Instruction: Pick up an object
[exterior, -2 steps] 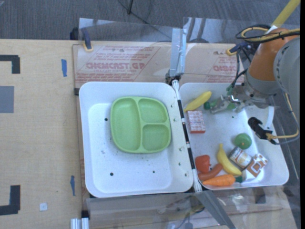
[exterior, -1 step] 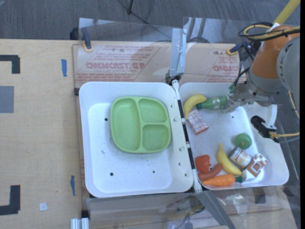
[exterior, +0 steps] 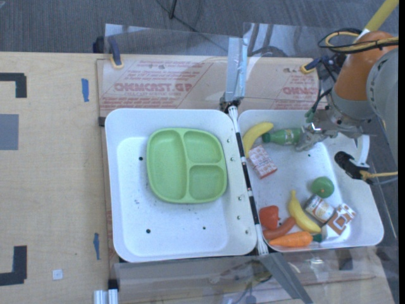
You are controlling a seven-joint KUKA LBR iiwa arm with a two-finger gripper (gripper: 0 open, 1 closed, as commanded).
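The right bin (exterior: 354,236) holds several items. At its far edge lie a yellow banana (exterior: 257,134) and a green bottle (exterior: 283,136) on its side. My gripper (exterior: 309,137) is low at the bottle's right end, touching or very close to it. The grey arm with its orange band (exterior: 357,68) comes in from the upper right. A red-and-white packet (exterior: 261,162) lies just in front of the banana.
Nearer the front of the right bin are a green round fruit (exterior: 323,186), a second banana (exterior: 301,215), a small can (exterior: 318,208), a carton (exterior: 342,219), a red pepper (exterior: 269,216) and a carrot (exterior: 291,239). The left bin (exterior: 126,189) holds a green divided plate (exterior: 186,165).
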